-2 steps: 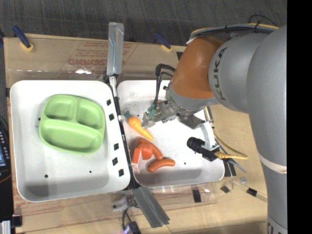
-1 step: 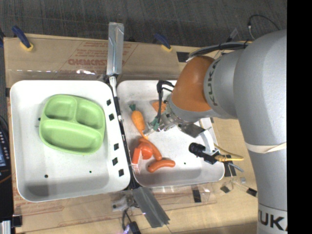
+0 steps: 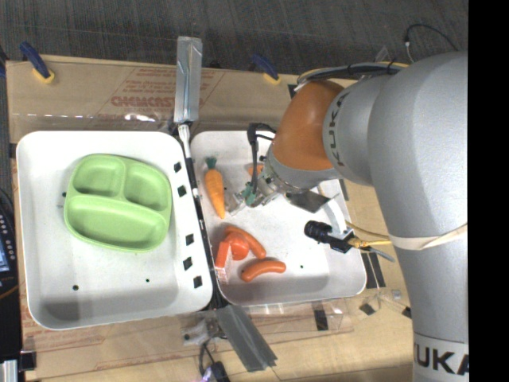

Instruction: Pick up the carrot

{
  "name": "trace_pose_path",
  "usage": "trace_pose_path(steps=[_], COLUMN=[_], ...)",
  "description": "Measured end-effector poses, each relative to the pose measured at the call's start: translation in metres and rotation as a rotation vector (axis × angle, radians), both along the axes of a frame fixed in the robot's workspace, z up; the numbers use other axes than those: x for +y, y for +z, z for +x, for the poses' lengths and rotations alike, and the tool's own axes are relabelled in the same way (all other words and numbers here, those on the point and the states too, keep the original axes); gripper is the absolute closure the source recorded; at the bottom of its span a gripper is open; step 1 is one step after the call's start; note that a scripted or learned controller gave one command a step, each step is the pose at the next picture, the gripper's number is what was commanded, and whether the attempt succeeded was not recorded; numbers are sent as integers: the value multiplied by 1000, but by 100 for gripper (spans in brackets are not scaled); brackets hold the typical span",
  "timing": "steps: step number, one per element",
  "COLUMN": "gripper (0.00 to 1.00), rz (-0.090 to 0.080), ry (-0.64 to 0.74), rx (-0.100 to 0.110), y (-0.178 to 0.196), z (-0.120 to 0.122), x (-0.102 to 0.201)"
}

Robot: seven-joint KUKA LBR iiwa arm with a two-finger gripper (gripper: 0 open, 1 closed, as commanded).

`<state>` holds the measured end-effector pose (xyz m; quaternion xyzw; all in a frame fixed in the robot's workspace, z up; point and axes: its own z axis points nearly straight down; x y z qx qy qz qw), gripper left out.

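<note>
The carrot, a smooth tapered orange cone with a small green top, lies in the right bin near its left wall. Just to its right hovers the pincer, whose spread cannot be told. A glossy orange sausage shape and a curved red-orange piece lie nearer the front. In the left bin rests a matte green divided plate. The grey arm reads "KUKA"; the table's cardboard bears faint red lettering, unreadable.
</note>
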<state>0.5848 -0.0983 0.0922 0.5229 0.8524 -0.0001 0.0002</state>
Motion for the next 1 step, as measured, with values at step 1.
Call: trace_pose_path(steps=[1], gripper=[0], rz=[0], ry=[28], rx=[-4], y=[103], z=[64], x=[22])
